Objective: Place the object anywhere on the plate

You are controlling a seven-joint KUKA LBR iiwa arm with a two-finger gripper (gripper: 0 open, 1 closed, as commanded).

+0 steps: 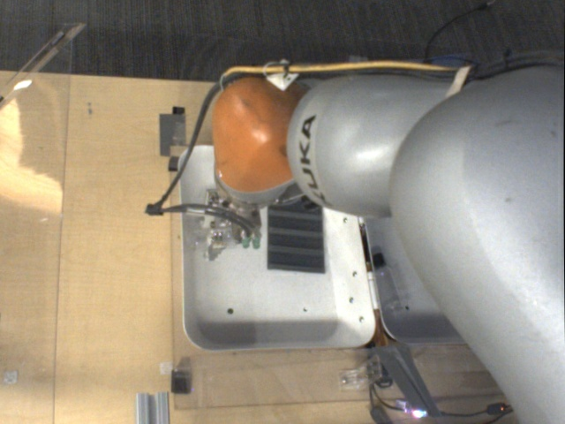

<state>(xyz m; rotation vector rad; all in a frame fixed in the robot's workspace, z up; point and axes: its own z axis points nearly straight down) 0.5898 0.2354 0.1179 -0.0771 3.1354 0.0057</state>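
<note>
The arm reaches over the left white bin point(265, 325), its orange band point(252, 140) hanging above the bin's far left part. Below the band, the gripper point(225, 226) points down near the bin floor at the left side, seen as a cluster of metal parts with small green spots. A dark ribbed rectangular piece point(296, 238) lies flat on the bin floor just right of the gripper. I cannot make out any object in the gripper. The arm's body hides the far part of this bin.
The grey arm covers most of the right bin point(402, 316), leaving a strip of its left side showing. A black cable point(177, 208) runs from the gripper over the bin's left rim. Small black brackets point(173, 131) point(181, 380) sit on the wooden bench.
</note>
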